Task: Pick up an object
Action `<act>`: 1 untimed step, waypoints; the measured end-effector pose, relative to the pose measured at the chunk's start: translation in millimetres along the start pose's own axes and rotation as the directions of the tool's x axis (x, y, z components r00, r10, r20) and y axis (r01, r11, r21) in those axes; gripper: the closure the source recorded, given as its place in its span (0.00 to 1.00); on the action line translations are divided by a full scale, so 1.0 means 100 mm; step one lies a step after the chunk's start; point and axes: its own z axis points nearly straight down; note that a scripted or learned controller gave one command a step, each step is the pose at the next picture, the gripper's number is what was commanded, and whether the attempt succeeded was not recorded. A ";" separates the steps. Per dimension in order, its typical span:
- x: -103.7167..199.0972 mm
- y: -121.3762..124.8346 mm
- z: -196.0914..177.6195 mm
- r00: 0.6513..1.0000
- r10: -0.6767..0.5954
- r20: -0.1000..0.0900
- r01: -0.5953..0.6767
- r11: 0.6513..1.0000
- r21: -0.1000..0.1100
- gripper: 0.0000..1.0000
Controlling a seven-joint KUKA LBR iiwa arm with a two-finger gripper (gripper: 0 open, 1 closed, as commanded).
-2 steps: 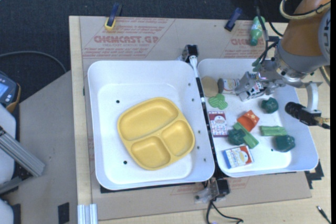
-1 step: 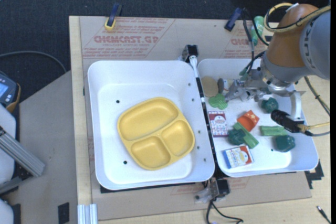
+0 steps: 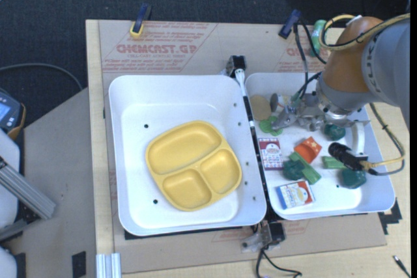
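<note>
Reaching into the right bin (image 3: 374, 202) from the right, the arm (image 3: 365, 68) has its pincer (image 3: 281, 115) low near the bin's upper-left corner, just above a green toy (image 3: 269, 125). Nothing looks lifted, so I judge the pick not yet done: closing and raising remain. Whether the pincer is spread or pressed together I cannot tell; metal parts blur together there. Other candidates lie nearby: an orange piece (image 3: 308, 148), a small red card (image 3: 269, 153). The yellow tray (image 3: 193, 165) sits in the left bin (image 3: 130, 140).
</note>
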 end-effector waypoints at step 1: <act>0.00 0.02 -0.14 1.000 0.000 0.001 0.000 1.000 -0.008 1.00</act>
